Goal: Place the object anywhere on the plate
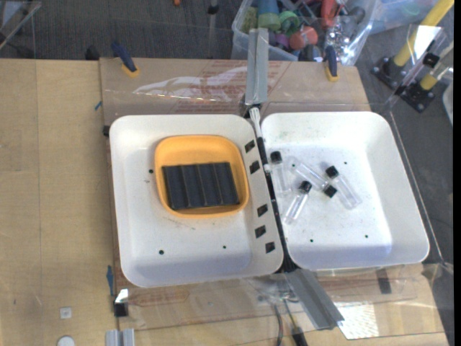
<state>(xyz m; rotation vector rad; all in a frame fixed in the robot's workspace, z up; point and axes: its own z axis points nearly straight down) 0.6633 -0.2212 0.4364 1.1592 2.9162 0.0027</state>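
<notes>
An orange plate (165,152) lies in the left bin (137,236). A dark ribbed rectangular object (200,185) rests flat on the plate, covering most of its middle. Several clear vials with black caps (308,182) lie scattered in the right bin (374,229), toward its left half.
A metal divider bar (256,71) runs back from between the two bins. A clear tub of coloured toys (306,9) stands behind the bins. Blue clamps (124,58) hold the board at the back. Bare wooden bench lies to the left.
</notes>
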